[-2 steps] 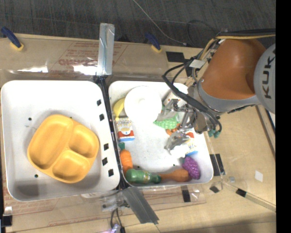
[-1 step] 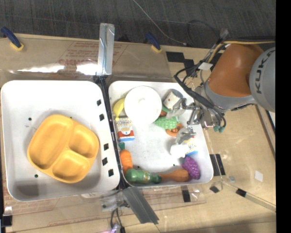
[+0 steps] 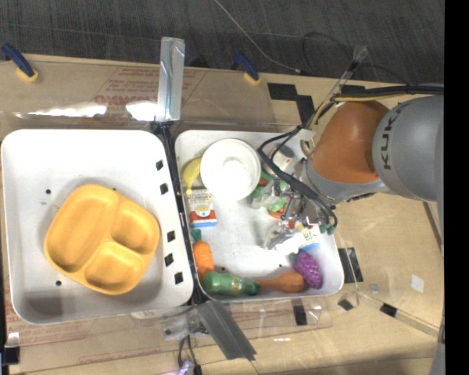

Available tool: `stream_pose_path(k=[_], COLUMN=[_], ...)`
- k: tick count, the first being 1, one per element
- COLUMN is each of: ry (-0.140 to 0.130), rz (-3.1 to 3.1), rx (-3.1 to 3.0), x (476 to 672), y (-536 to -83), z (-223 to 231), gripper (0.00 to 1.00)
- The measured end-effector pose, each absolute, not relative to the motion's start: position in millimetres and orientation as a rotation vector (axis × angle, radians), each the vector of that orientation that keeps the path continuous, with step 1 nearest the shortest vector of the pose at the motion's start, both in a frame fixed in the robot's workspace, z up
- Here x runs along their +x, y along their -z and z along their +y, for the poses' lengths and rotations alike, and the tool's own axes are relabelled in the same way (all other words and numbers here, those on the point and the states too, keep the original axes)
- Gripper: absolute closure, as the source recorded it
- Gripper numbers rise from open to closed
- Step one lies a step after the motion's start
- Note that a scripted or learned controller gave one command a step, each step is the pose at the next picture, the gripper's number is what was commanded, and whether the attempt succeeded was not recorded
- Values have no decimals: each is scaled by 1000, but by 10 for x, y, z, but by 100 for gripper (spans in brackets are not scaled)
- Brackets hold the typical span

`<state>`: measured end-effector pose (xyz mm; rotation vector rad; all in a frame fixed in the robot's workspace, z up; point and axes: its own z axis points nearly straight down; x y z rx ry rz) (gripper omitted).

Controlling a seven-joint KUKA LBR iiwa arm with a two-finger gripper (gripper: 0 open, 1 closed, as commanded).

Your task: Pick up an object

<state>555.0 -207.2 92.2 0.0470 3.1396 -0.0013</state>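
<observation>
Whether the jaws are apart or closed cannot be told; the gripper (image 3: 285,229) hangs low over the right bin (image 3: 328,283), near its right edge, just above the purple grapes (image 3: 308,269) by the near-right corner.

Two bins sit side by side on the worktop (image 3: 391,287). The left bin (image 3: 23,209) holds a divided tray (image 3: 102,237). In the right bin (image 3: 242,256), a round lid (image 3: 230,168) lies at the back, a small carton (image 3: 202,209) left of centre, and a carrot (image 3: 202,256), bottle (image 3: 228,284) and grape bunch (image 3: 308,269) along the front. The tool (image 3: 285,229) hangs over its right half.
</observation>
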Motion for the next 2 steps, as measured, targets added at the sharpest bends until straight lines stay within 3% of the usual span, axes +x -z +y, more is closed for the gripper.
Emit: stream_pose_path(k=[2], ry=[2], rz=[3137], rx=[46], x=[5557], y=[-933], z=[-2072], gripper=[0])
